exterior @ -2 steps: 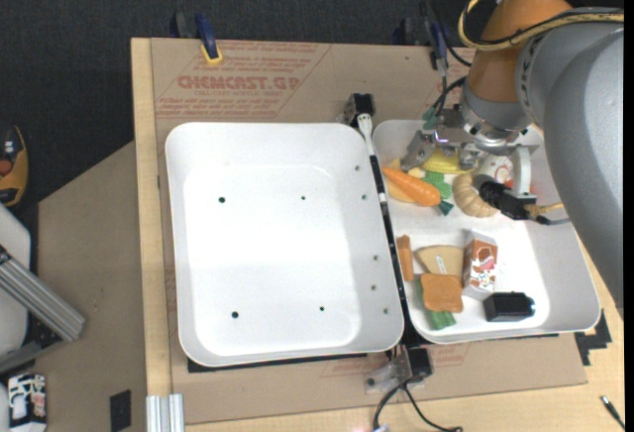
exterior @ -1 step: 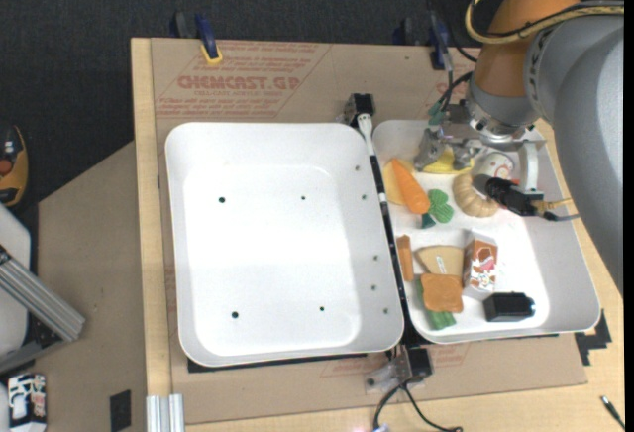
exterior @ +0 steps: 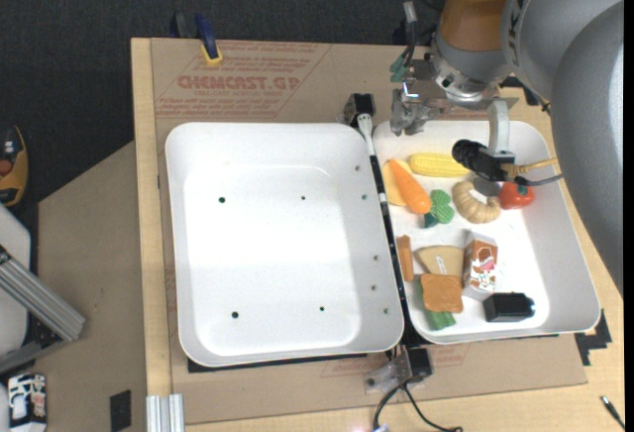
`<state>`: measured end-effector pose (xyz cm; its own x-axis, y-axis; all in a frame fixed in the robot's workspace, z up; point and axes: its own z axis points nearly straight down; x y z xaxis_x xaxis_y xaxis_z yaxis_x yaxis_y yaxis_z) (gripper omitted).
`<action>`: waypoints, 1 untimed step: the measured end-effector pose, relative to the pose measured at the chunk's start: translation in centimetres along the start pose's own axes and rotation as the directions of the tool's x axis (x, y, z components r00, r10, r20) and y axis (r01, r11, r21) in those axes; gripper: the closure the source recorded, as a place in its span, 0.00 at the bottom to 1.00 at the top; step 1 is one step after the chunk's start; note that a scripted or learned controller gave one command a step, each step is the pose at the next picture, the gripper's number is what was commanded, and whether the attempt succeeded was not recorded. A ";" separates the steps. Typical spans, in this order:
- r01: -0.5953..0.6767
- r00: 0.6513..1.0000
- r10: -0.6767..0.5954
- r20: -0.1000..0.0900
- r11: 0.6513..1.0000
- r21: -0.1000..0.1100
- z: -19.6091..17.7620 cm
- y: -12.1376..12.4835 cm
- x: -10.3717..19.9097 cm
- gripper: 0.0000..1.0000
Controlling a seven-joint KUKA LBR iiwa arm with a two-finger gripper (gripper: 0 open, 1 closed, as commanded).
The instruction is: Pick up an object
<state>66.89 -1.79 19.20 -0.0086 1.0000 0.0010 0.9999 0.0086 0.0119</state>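
corn cob [exterior: 437,163] long axis left-right | carrot [exterior: 404,184] diagonal | jaws: cannot tell

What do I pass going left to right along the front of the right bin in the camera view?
Green piece under the orange slab → small carton → black block.

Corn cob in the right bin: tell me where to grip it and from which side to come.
Grip the corn cob across its middle, coming straight down from above. It lies flat with its long axis left to right, so the pincer should close front to back across the narrow width. The carrot lies close in front, leaving little room there.
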 end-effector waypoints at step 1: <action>0.002 1.000 -0.002 -0.004 1.000 -0.011 -19.8 0.2 9.6 1.00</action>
<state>66.79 7.82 39.04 -0.0104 0.9999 0.0049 0.9997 0.0103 0.0224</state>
